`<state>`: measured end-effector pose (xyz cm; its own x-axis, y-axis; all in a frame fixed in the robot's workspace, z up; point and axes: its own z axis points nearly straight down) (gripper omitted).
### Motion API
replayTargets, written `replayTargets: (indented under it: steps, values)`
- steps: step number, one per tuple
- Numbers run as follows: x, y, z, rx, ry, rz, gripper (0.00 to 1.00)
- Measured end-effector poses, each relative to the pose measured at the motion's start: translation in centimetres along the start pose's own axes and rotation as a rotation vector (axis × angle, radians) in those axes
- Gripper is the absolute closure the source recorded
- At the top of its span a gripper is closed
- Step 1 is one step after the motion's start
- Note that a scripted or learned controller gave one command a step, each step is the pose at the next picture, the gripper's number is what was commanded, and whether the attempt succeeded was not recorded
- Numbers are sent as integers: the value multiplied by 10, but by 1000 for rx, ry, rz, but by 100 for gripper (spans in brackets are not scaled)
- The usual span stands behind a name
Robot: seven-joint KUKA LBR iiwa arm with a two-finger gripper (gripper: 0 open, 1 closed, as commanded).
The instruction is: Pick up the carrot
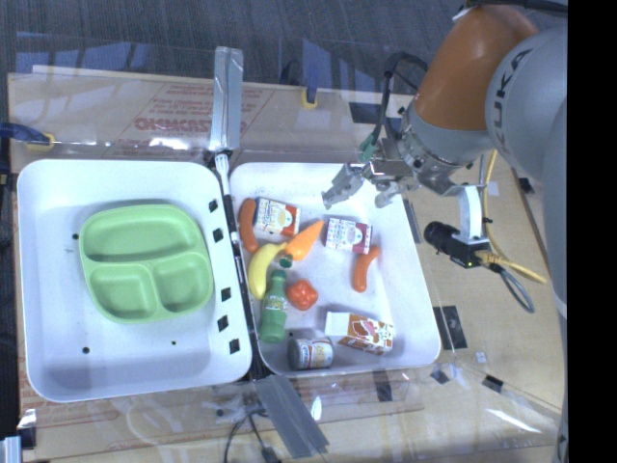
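The carrot (304,240) is a short orange cone lying in the right bin (413,287), between two small cartons and touching the banana's top end. My gripper (362,191) hangs above the bin's far side, up and to the right of the carrot and apart from it. Its fingers (335,190) are spread open with nothing between them.
Around the carrot lie two small juice cartons (277,218) (346,233), a banana (260,269), a green bottle (274,308), a red pepper (301,294), two orange sausages (362,269) (248,223), a can (310,353) and a third carton (365,333). The left bin (48,355) holds a green divided plate (147,260).
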<state>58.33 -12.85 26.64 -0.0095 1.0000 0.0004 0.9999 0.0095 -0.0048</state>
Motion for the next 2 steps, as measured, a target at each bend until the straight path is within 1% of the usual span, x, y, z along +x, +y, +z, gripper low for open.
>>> replayTargets:
  steps: [1,2]
  values:
    - [-33,10,107,1,-1,-84,0]
    - [-4,12,106,2,1,-210,0]
